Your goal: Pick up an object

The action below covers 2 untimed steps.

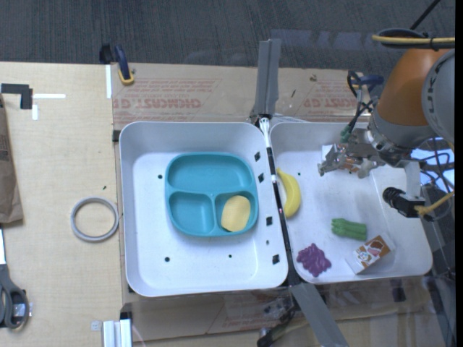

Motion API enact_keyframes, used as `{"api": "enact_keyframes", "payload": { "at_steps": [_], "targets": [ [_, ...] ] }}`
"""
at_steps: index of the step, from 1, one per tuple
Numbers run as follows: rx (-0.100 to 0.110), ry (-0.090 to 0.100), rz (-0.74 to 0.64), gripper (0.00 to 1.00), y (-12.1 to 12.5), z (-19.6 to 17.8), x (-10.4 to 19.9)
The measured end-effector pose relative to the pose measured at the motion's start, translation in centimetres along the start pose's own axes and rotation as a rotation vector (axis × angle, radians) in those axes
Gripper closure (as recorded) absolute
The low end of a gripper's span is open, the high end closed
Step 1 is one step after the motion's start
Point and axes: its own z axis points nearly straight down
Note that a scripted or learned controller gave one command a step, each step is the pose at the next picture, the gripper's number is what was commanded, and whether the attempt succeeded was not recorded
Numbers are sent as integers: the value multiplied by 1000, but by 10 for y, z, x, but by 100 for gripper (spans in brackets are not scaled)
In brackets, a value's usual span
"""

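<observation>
A KUKA arm [416, 85] reaches over the right bin [412, 266], its gripper [346, 163] poised above the bin's upper floor; whether the claw is open or closed cannot be told, and nothing shows held in it. Judging by that, the pick is not yet made and every candidate object remains in place. The left bin [145, 251] holds a teal divided plate [195, 183] with a yellow lemon-like piece [236, 213] in its lower right compartment. The right bin carries a banana [290, 192] against its left wall, a green vegetable toy [349, 228], a purple grape cluster [313, 259] and a small carton [371, 253] near the lower right corner.
</observation>
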Motion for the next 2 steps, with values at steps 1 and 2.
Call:
{"api": "enact_keyframes", "payload": {
  "at_steps": [1, 2],
  "targets": [
    [-4, -2, -112, 0, 63, -3, -32],
    [-8, -4, -406, 0, 67, -41, -75]
  ]
}}
